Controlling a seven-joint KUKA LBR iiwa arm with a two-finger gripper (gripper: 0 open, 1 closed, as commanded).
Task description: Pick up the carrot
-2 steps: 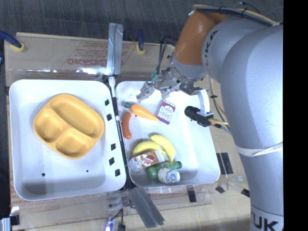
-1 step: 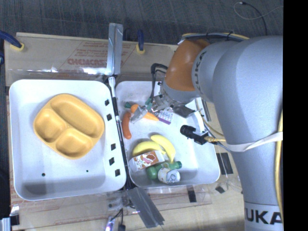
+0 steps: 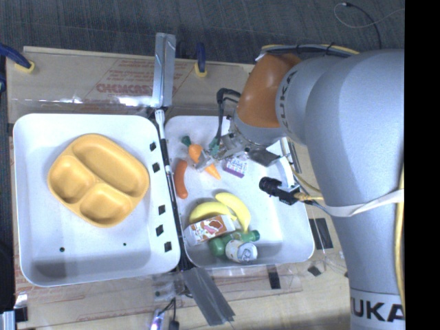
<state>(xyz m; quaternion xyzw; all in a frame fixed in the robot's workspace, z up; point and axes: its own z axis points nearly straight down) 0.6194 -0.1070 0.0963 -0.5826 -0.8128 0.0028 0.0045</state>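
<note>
The carrot [image 3: 194, 152] is a small orange piece with a green top. It lies in the upper left part of the right bin [image 3: 292, 246]. My gripper [image 3: 217, 151] is down inside that bin, right next to the carrot's right side. The grey wrist and its orange band [image 3: 265, 95] rise above it to the right. From this angle I cannot see whether the gripper touches the carrot.
An orange-red sausage [image 3: 181, 179] lies along the right bin's left wall. A small orange wedge [image 3: 214, 172] and a purple packet [image 3: 237, 165] lie under the gripper. Bananas [image 3: 223, 208], a labelled can [image 3: 206, 229] and a green bottle [image 3: 235, 245] crowd the bin's front. The left bin holds a yellow divided plate [image 3: 98, 179].
</note>
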